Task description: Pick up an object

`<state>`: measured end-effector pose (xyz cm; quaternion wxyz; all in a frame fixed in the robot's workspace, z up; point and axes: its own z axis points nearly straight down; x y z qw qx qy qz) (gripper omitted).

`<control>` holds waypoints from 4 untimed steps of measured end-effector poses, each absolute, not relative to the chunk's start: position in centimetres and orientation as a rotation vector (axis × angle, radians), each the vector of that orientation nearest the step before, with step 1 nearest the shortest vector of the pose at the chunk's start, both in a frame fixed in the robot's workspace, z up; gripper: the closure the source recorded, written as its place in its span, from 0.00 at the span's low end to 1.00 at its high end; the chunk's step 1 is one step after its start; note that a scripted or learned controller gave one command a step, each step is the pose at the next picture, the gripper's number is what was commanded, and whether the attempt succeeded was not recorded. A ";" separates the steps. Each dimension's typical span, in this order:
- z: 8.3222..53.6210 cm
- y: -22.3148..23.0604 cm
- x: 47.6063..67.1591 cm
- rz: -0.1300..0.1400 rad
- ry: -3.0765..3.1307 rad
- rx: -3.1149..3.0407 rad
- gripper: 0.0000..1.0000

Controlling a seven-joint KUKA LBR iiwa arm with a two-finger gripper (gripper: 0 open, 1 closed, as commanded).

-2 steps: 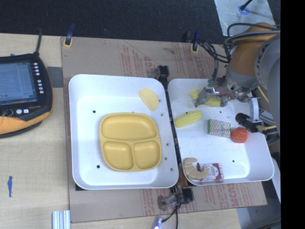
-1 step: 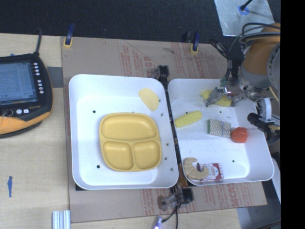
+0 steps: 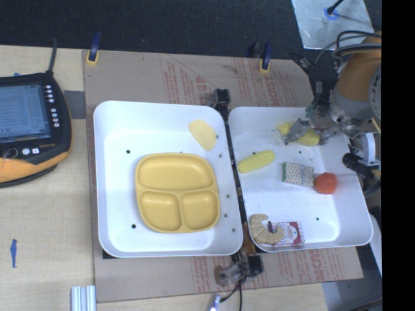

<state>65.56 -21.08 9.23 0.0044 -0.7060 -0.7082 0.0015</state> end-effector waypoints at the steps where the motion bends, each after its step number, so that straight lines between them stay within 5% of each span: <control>1: 9.2 -21.1 65.6 0.006 -2.221 -2.210 0.00; 3: 13.6 -17.9 65.7 -0.001 -2.224 -2.220 0.00; 4: 9.4 -14.7 65.5 0.016 -2.224 -2.211 0.00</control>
